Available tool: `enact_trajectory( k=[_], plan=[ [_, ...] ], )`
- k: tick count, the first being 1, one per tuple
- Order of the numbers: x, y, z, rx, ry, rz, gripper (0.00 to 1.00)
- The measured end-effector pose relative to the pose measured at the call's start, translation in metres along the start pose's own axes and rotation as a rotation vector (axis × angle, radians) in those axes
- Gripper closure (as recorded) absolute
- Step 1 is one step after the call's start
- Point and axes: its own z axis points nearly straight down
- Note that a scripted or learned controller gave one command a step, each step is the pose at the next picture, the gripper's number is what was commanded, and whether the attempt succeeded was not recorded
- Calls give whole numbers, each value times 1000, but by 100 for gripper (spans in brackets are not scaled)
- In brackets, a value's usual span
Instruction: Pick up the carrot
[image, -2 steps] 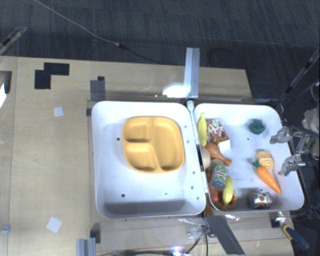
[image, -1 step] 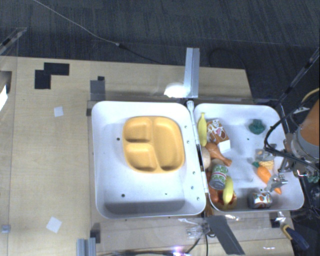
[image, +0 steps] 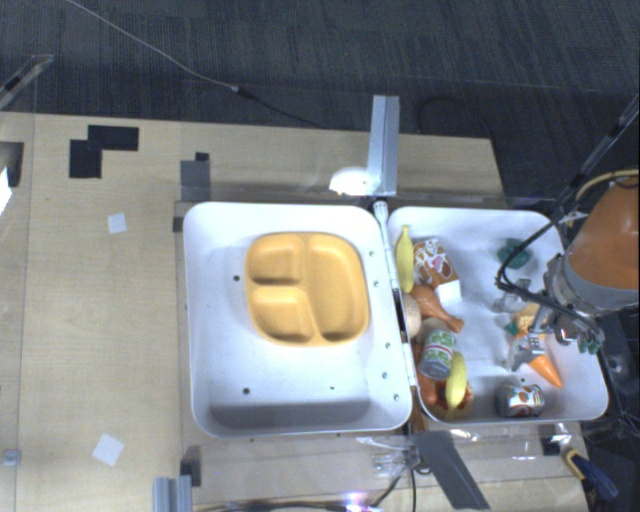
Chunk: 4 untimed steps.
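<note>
The carrot (image: 547, 371), a short orange cone, lies near the front right corner of the right bin (image: 480, 225). My gripper (image: 527, 352) hangs low over that bin, just left of the carrot's thick end and close to touching it. The arm's orange band (image: 612, 240) sits above and to the right of it. Cables and the wrist hide part of the bin floor around the gripper. Nothing shows as lifted off the floor.
The right bin also holds a silver can (image: 520, 401) just in front of the gripper, a green-labelled can (image: 437, 352), two bananas (image: 403, 258) (image: 456, 381), a snack bag (image: 432, 262) and an orange-brown toy (image: 437, 305). A yellow divided plate (image: 305, 288) lies in the left bin (image: 210, 330).
</note>
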Motion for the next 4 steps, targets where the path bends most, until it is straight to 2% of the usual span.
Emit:
enact_trajectory(
  k=[1,2,3,4],
  plan=[
    [-4,1,-13,2,-9,-6,100],
    [45,23,-2,3,-9,-34,100],
    [48,44,-74,-1,0,75,100],
    [45,2,-1,-2,-1,-32,100]
  ],
)
